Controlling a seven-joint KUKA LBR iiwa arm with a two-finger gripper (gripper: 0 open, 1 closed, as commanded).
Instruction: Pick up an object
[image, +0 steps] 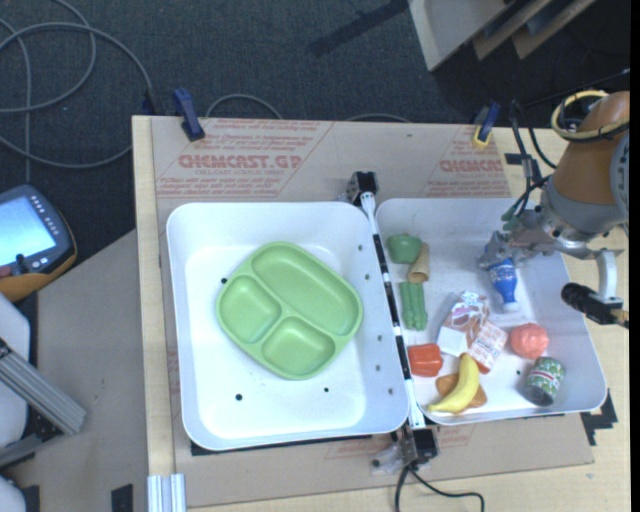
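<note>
So the right bin (585, 395) is the landmark here. The left bin (195, 330) beside it holds just a green tray (290, 310). The arm (590, 170) hangs over the right bin's far corner, gripper (503, 262) low on a blue tube (506, 284) near the bin's middle. Looks like the grab step; can't tell the gripper's state. Next it needs a firm squeeze, then a straight lift clear of the packet (468, 313).
</note>
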